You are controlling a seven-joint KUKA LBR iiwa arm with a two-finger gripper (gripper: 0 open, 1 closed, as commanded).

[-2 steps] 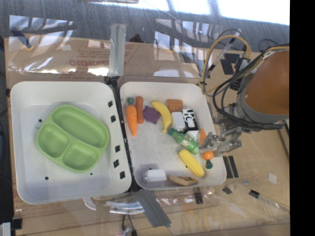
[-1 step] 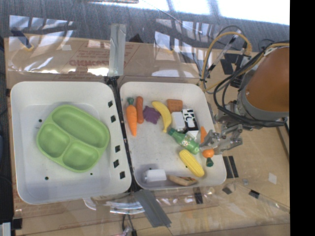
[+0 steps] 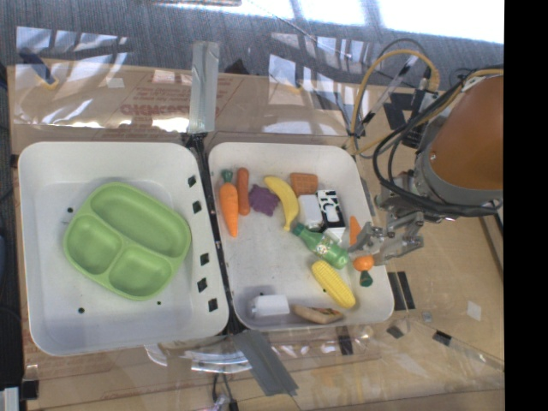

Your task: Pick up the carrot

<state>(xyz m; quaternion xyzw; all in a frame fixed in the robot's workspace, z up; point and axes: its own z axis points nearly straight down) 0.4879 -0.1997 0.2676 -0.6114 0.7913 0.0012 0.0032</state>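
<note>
The carrot (image 3: 229, 210), orange with a green top, lies lengthwise at the left side of the right bin (image 3: 370, 193), close to the divider. My gripper (image 3: 383, 241) hangs over that bin's right rim, well to the right of the carrot and apart from it. A green bottle (image 3: 322, 243) and several other toys lie between them. Small orange pieces (image 3: 365, 263) sit just below the gripper, and I cannot make out what they are.
Beside the carrot lie a red-orange sausage (image 3: 243, 191), purple grapes (image 3: 262, 200) and a banana (image 3: 283, 199). Nearer the front are a corn cob (image 3: 333, 284), a white block (image 3: 271, 305) and a brown piece (image 3: 316, 315). A green divided plate (image 3: 127, 239) sits in the left bin (image 3: 38, 315).
</note>
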